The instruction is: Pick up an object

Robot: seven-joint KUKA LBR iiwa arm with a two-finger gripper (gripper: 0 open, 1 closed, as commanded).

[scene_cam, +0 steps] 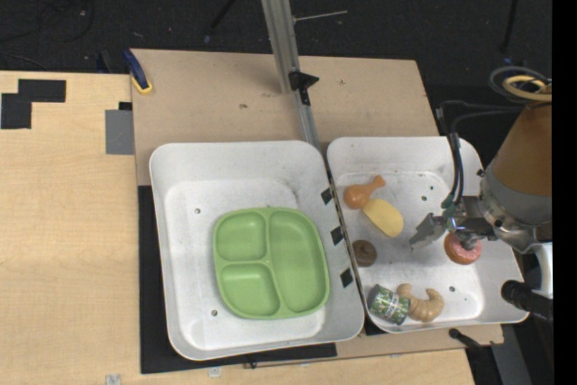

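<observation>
Arm reaching from the right over the right bin

The gripper hangs low over the bin floor; I cannot tell how it is set. The left bin holds a green divided plate. The right bin holds a yellow block, orange drumstick, croissant, red piece, can and brown disc.

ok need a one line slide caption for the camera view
Grey arm's gripper hovers in the right white bin among small toys; a green divided plate sits in the left white bin.

One fixed camera looked down at a slant over the bench, taking in both bins.
</observation>
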